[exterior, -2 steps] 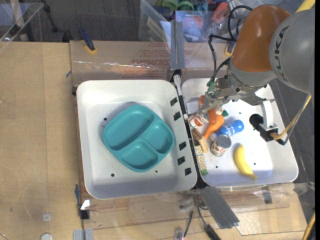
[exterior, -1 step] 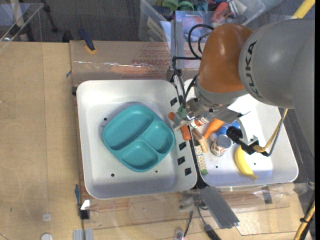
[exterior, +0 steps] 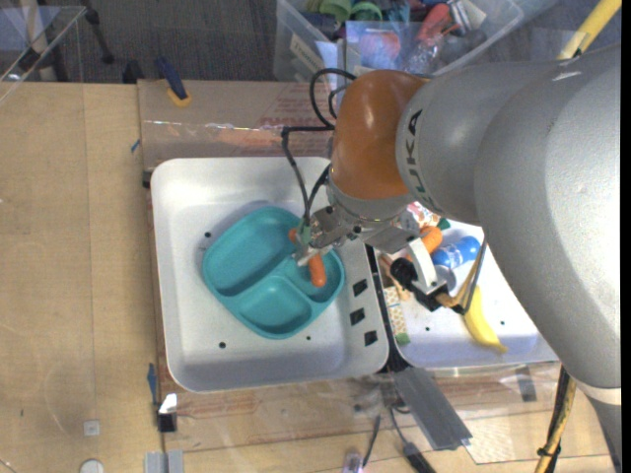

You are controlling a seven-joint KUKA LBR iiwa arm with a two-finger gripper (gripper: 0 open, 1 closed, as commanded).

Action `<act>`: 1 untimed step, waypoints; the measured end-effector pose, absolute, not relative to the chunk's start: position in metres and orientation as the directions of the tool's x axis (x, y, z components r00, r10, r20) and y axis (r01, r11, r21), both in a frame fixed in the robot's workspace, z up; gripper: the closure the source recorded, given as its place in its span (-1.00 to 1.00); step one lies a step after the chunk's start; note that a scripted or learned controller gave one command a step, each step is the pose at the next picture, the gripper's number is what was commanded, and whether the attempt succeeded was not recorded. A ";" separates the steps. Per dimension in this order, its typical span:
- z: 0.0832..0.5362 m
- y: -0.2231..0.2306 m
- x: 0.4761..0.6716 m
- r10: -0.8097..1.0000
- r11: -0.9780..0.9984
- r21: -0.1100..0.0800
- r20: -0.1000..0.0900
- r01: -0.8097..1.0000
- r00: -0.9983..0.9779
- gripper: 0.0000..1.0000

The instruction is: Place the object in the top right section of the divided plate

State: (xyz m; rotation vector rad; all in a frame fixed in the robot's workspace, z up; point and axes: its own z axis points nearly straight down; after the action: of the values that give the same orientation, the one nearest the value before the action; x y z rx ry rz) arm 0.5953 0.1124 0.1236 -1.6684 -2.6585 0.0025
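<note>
A teal divided plate (exterior: 258, 274) lies in the left white bin (exterior: 187, 205). My gripper (exterior: 312, 252) hangs over the plate's right edge, below the orange band of the arm. A small orange carrot-like object (exterior: 316, 271) sits between the fingertips, just above the plate's right section. The fingers look shut on it.
The right bin (exterior: 513, 333) holds a yellow banana (exterior: 480, 320), a blue object (exterior: 459, 254) and an orange and white piece (exterior: 430, 241). A clear box of toys (exterior: 394, 8) stands at the back. The big grey arm covers the upper right.
</note>
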 end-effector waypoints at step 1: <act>0.106 0.179 0.599 0.837 0.547 0.035 -0.022 0.836 -0.547 1.00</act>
State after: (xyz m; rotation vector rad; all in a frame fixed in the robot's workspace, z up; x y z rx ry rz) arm 0.5991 0.1792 0.1062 -1.5113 -2.7949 -0.0329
